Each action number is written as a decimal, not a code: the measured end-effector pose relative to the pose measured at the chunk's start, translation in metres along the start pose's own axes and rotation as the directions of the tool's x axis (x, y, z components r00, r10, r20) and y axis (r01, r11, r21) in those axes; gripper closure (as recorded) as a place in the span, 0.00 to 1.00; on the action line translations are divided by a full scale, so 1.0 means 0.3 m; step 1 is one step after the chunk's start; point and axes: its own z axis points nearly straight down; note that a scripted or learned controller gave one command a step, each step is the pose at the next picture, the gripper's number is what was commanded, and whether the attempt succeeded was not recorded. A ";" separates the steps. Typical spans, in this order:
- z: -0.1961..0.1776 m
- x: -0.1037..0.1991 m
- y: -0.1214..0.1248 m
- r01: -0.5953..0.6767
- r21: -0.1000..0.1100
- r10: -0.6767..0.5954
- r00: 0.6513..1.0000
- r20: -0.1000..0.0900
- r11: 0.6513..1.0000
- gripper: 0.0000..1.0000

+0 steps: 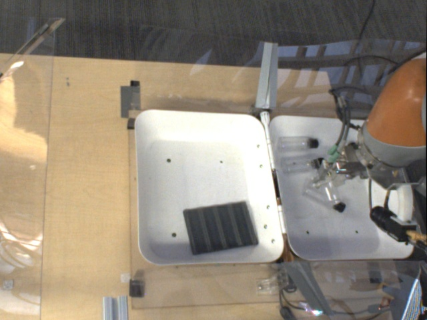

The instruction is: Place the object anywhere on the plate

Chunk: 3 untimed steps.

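Note:
A dark ribbed rectangular plate [220,227] lies flat in the left bin [160,179], near its front edge. In the right bin [300,235] a small clear object with a black end [298,143] rests near the back left corner. My gripper [328,185] hangs low over the middle of the right bin, a little in front of and to the right of that object. It is made of see-through parts and blurs into the white floor. I see nothing clearly held in it. The grey arm with its orange band [400,112] comes in from the right.
A metal bracket [267,75] stands behind the gap between the bins. Black cables [393,225] hang off the wrist over the right bin's right side. A small dark clamp [131,99] sits on the wooden bench behind the left bin.

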 end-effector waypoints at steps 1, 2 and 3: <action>0.027 0.326 0.189 0.002 0.002 -0.002 1.000 0.000 1.000 1.00; 0.405 0.806 0.229 0.018 0.005 -0.018 1.000 -0.001 1.000 1.00; -0.076 1.002 0.430 0.166 -0.001 -0.166 0.986 -0.001 0.986 1.00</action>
